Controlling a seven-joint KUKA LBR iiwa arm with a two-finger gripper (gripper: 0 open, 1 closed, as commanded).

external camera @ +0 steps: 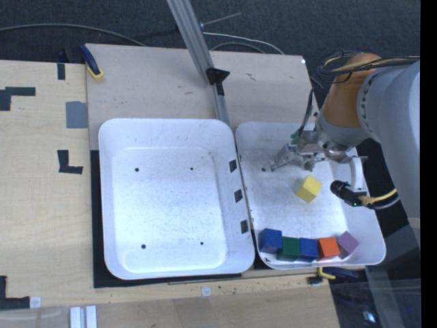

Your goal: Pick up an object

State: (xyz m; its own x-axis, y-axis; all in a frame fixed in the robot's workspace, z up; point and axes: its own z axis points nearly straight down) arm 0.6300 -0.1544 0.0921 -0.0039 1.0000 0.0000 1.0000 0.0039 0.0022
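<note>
Over the right bin [355, 248], the gripper [281, 161] hangs just up-left of a small yellow cube [308, 188], tilted on the floor. Whether its jaws are spread, I cannot tell.

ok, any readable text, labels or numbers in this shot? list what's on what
None readable.
The small white tag on the bench's front edge is too small to read.
The black marks on the wall between the bins are plain patches, without letters.
The blocks, yellow and the front row, bear no print.
</note>
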